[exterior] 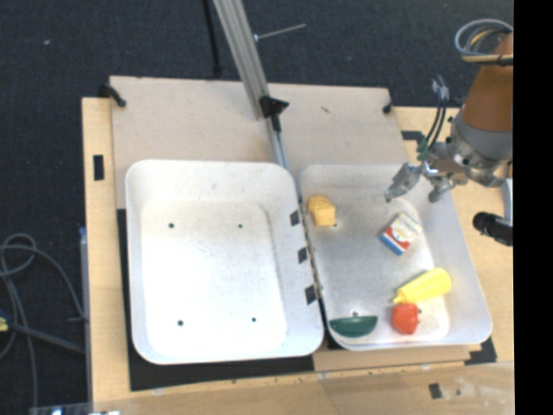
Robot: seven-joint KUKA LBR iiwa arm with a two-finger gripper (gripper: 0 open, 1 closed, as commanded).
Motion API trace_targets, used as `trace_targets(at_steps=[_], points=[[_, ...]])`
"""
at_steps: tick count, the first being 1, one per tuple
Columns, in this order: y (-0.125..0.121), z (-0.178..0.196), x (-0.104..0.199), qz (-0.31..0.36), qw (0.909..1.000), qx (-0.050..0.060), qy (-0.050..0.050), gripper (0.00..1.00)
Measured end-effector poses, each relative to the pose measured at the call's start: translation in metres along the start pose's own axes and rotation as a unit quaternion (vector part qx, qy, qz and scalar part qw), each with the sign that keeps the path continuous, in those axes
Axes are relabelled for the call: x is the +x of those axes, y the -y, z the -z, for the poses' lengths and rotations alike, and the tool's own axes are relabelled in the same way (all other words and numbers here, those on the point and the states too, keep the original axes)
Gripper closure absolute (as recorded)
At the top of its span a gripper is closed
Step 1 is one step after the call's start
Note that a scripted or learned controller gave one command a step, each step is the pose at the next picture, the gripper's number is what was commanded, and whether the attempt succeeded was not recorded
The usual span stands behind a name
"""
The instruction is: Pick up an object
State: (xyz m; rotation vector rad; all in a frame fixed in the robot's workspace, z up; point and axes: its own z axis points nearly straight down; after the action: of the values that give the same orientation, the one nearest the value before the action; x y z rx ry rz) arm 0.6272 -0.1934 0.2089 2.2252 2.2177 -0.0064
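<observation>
The right bin [354, 258] holds several objects. A small yellow block [322, 211] lies near its left wall. A white box with red and blue print [400, 233] sits toward the right. A yellow bottle-like object [423, 285], a red ball-like object [406, 318] and a dark green piece [354, 324] lie along the front. My gripper [419, 184] hangs over the bin's far right corner, above and just behind the white box, fingers spread apart with nothing between them.
The left bin [207, 266] stands beside the right one, with a divider of black clips between them. A metal pole [246, 54] rises from the board behind the bins. Cables lie on the floor at the left.
</observation>
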Motion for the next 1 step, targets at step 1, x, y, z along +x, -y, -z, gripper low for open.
trace_targets(at_steps=[1], points=[[0.0075, -0.0445, -0.0016, 0.000, 1.0000, 0.000, 0.000, 0.00]])
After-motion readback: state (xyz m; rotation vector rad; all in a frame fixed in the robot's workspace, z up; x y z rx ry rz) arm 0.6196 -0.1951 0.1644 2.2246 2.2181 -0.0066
